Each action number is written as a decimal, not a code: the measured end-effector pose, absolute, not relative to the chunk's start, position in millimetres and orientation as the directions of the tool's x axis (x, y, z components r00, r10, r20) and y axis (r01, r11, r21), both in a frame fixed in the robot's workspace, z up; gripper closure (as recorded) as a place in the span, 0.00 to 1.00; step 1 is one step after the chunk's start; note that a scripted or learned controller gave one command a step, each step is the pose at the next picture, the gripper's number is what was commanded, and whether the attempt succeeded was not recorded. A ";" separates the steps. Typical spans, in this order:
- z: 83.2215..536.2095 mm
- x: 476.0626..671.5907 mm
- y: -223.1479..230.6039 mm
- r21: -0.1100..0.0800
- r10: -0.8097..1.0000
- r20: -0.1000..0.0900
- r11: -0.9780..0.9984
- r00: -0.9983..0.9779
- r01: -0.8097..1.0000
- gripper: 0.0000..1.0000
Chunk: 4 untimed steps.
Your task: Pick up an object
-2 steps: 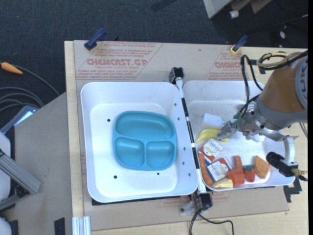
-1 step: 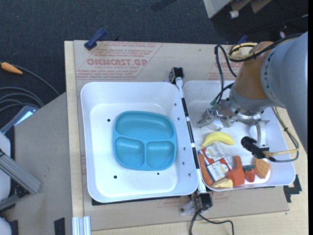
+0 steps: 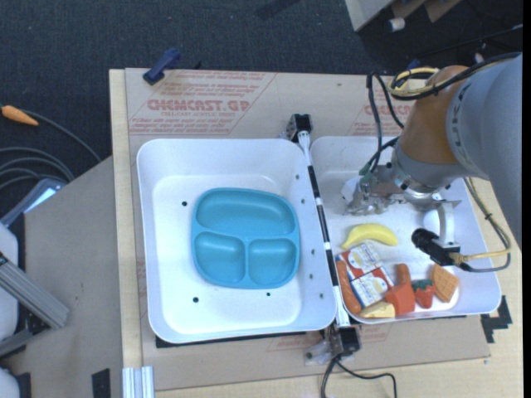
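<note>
A yellow toy banana (image 3: 371,235) lies on its side in the right bin (image 3: 342,152), with nothing touching it. It is the nearest loose object to the pincer (image 3: 371,193) and so the likely pick. The pincer hangs low just behind the banana, a little toward the bin's far wall, and grips nothing. Whether it is open or closed cannot be told from this angle. The grey and orange arm (image 3: 465,123) reaches in from the banana's right.

The step in hand looks like the approach, with no grasp made yet. The next move calls for bringing the pincer over the banana's middle, lowering it across the narrow width and then closing.

Just in front of the banana sits a small printed carton (image 3: 367,276), packed among other toy foods in orange, red and yellow along the bin's near wall.

To the banana's left, past the shared rim, the left bin (image 3: 166,247) holds a blue divided plate (image 3: 245,237). Both bins rest on a brown table (image 3: 207,106). A blue clip (image 3: 162,65) sits at its far left corner. Dark carpeted floor (image 3: 66,23) surrounds the table.
</note>
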<state>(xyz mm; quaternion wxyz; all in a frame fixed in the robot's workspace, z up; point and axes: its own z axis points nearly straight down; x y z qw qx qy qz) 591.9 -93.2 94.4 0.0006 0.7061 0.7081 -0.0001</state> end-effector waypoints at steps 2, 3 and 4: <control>227.4 602.5 -105.6 0.001 1.000 -0.001 0.002 -0.002 1.000 1.00; 260.2 578.3 -79.0 -0.001 1.000 0.000 0.001 -0.001 1.000 1.00; 245.8 633.1 -79.0 0.001 1.000 -0.001 0.001 -0.001 1.000 1.00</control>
